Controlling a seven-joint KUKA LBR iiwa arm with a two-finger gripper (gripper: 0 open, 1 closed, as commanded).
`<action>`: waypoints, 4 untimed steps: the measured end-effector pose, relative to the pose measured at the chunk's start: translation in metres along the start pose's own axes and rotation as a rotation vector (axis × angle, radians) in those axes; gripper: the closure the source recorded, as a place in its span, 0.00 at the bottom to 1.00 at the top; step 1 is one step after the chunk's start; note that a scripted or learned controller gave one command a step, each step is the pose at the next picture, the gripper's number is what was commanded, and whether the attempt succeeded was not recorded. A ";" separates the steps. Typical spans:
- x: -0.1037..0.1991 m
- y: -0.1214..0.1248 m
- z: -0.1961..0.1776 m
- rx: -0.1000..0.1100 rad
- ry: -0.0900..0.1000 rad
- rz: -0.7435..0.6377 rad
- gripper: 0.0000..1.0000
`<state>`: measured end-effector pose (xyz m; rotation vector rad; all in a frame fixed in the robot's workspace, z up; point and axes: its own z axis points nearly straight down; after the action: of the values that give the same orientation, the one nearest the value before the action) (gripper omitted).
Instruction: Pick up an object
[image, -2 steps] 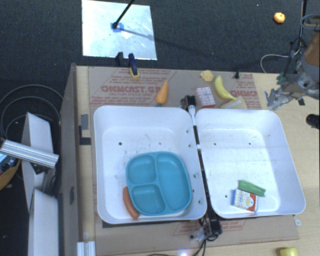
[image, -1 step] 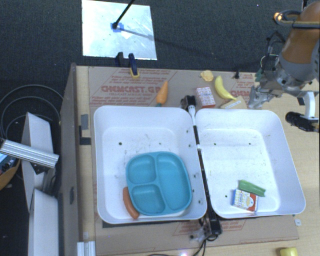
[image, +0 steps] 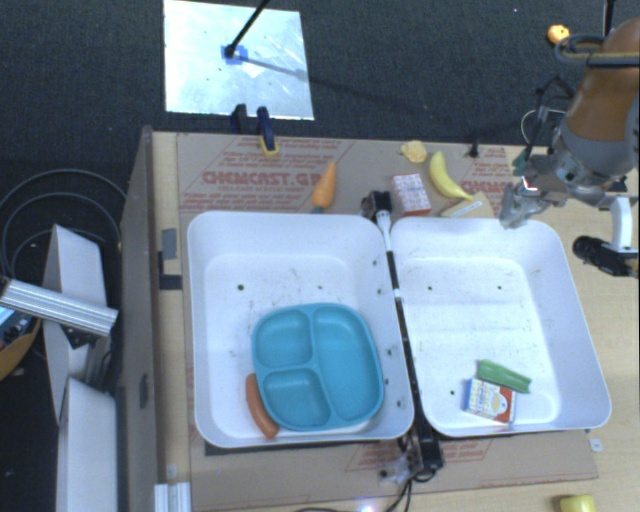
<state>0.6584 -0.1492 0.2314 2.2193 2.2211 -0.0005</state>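
While the small white and red box (image: 489, 400) is lying flat near the front of the right bin (image: 575, 300), touching a green stick (image: 503, 375), the claw (image: 517, 210) is hovering over that bin's back rim, gripping nothing; can't tell how open.

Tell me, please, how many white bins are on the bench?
2. The left bin holds a blue divided plate and an orange hot dog; the right bin holds a small box and a green piece.
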 end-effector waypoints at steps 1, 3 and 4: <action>0.060 0.011 0.003 -0.002 0.003 -0.009 1.00; 0.114 -0.016 -0.010 -0.002 0.001 0.002 1.00; 0.034 -0.014 0.005 -0.001 -0.003 0.007 1.00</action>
<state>0.6440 -0.1150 0.2259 2.2249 2.2117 -0.0024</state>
